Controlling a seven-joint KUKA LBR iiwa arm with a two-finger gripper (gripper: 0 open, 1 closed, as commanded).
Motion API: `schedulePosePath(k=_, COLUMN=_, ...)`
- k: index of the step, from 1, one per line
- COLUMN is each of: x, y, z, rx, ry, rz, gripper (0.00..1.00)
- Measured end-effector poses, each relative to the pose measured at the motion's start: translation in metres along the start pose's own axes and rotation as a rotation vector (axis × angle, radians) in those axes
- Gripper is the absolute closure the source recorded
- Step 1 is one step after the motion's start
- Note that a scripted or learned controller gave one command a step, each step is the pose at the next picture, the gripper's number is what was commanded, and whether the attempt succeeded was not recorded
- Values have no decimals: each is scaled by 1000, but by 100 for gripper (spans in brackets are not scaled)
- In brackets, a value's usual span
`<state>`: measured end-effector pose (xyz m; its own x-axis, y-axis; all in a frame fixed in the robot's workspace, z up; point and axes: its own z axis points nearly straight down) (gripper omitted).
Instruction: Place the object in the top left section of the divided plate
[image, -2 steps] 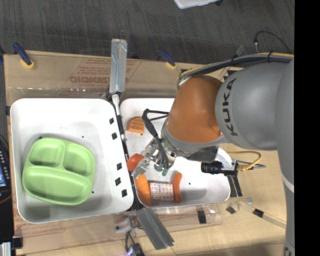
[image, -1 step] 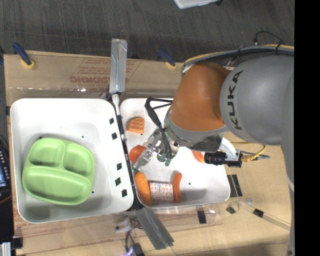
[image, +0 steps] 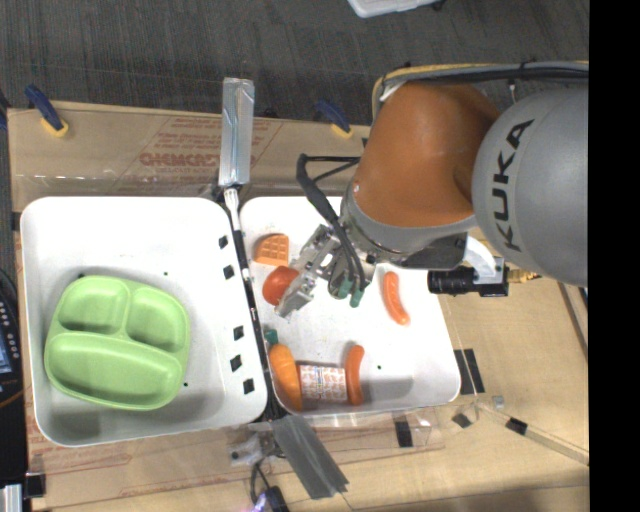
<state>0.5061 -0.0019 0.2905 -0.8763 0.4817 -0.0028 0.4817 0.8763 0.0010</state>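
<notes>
Jaws low over the right bin, grip state impossible to tell. Red tomato touching the tips, partly hidden behind them. Green divided plate well left, in the other bin.

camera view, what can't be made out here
- Gripper: too small and blurred to tell whether it grips the red object beside it.
- Right bin: the arm covers its upper right part.
- Bottle: label print too small to read.
</notes>
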Motion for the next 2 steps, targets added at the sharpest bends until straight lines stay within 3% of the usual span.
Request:
schedulePosePath(k=1, x=-45, y=-52, z=101, rx=4, ry=7, rz=-38, gripper=100)
schedulePosePath(k=2, x=-21, y=-100, z=93, rx=2, ry=4, rz=-62, gripper=100)
